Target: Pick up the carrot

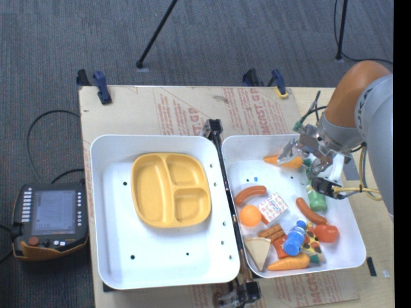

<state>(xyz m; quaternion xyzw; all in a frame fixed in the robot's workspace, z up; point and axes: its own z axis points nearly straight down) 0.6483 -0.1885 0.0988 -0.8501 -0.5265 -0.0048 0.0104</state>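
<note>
An orange carrot [284,161] lies at the back of the right bin [347,236], its thin tip pointing left. My gripper [297,153] hangs right over the carrot's thick end, and the two look to be touching. The wrist hides how the gripper meets the carrot. A second carrot [288,263] lies along the front wall of the same bin, far from the gripper.
The right bin also holds two sausages [250,194], an orange ball [250,216], a blue bottle [295,237], a green item [317,199], a tomato [326,233], a wedge [259,251] and a small box [272,205]. The left bin [109,236] holds a yellow divided plate [171,189].
</note>
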